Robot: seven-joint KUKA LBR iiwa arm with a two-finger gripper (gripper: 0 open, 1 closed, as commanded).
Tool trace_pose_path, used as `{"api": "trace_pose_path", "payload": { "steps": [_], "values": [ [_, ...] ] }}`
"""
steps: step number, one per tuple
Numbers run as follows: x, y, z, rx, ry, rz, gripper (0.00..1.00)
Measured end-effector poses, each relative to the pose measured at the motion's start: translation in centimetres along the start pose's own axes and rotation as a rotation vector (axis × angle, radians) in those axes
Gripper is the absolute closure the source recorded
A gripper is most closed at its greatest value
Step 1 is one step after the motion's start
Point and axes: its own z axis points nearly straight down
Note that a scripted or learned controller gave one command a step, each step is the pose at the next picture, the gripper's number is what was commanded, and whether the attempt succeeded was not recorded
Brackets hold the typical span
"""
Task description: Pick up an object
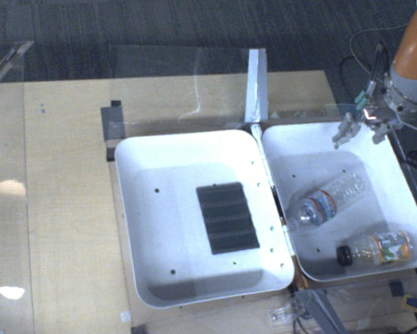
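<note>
Camera view, from above and at a slant, puts the pincer (356,128) at about two o'clock in the scene, hanging over the far right rim of the right bin (410,202). Its two thin grey fingers (344,132) point down and toward nine o'clock, and they look slightly spread with nothing between them, though they are small and somewhat blurred. Behind them, toward three o'clock, the grey wrist carries small green and orange details, and the orange band of the arm (414,51) rises off toward one o'clock. Below the pincer, toward six o'clock and well apart from it, a clear plastic bottle (329,201) with a blue and red label lies on its side near the middle of the right bin, slanted with its cap end toward eight o'clock. Farther toward six o'clock, near the bin's front wall, a second bottle (373,251) with a black cap and a yellow and green label lies on its side, cap pointing to nine o'clock. The two bottles lie near each other but do not touch. At nine o'clock from the right bin sits the left bin (146,205), touching it along a shared edge, and a dark ribbed rectangular block (227,217) lies flat near its centre. Both bins rest on a pale wooden bench (52,214).
</note>
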Motion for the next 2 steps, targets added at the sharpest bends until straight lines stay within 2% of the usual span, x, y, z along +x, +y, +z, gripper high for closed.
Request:
{"api": "trace_pose_path", "payload": {
  "steps": [1,2],
  "values": [
    [0.6,-4.4,12.6,0.000,0.000,-0.065,0.00],
    [6.7,-5.5,13.2,-0.009,0.000,-0.115,0.00]
  ]
}}
